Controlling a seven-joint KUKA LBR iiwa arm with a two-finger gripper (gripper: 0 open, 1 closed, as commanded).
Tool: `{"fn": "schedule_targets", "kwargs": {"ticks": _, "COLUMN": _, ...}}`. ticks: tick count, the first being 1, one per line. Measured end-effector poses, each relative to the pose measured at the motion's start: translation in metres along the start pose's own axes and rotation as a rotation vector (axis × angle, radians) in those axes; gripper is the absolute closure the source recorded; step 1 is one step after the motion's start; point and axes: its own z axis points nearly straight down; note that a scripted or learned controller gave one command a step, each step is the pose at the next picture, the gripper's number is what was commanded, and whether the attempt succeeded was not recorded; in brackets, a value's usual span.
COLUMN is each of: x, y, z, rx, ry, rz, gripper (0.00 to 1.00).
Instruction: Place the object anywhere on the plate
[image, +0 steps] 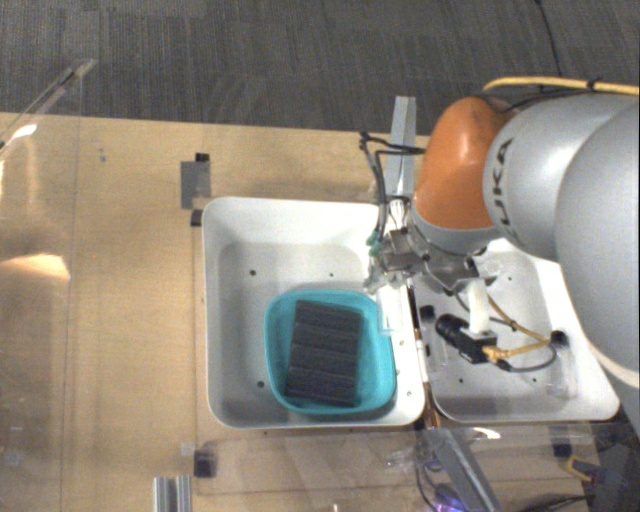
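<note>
A teal plate (375, 330) with rounded corners rests in the left bin (235, 300), toward its front right. A dark grey ribbed block (324, 352) lies flat on the plate, roughly in its middle. My gripper (385, 268) hangs over the divider between the two bins, just above the plate's back right corner and apart from the block. The wrist and orange band hide the gripper from above.
The right bin (560, 395) sits under the arm, which covers most of it. A grey upright post (403, 130) stands behind the bins. Bare wooden bench (100, 300) stretches to the left of the left bin.
</note>
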Motion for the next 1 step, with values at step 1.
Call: {"fn": "schedule_targets", "kwargs": {"ticks": 1, "x": -0.0002, "y": 0.0001, "z": -0.0002, "rx": 0.000, "ry": 0.000, "rz": 0.000, "gripper": 0.00}}
